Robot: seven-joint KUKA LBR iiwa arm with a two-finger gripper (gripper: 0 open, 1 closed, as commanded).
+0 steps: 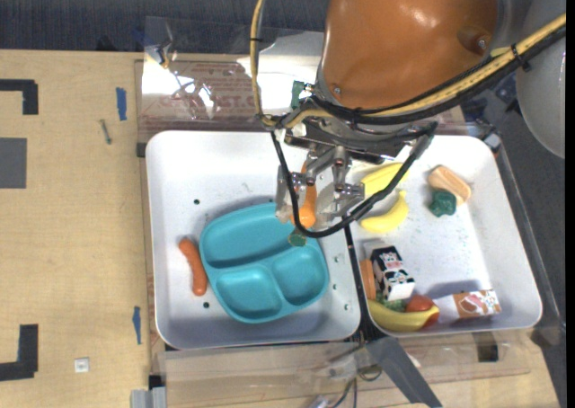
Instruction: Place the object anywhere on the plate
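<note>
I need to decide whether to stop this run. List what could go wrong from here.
1. The gripper holds a small carrot above the top right rim of the blue plate, near the wall between the bins. Released here, the carrot could bounce off the rim and land in the left bin.
2. The grip looks slim, so the carrot may slip out early.
3. Dark cables hang near the bananas in the right bin and might drag them.

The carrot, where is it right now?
The carrot hangs upright between the fingers of the gripper, just above the blue plate's upper right edge in the left bin, near the divide between the two bins.
</note>
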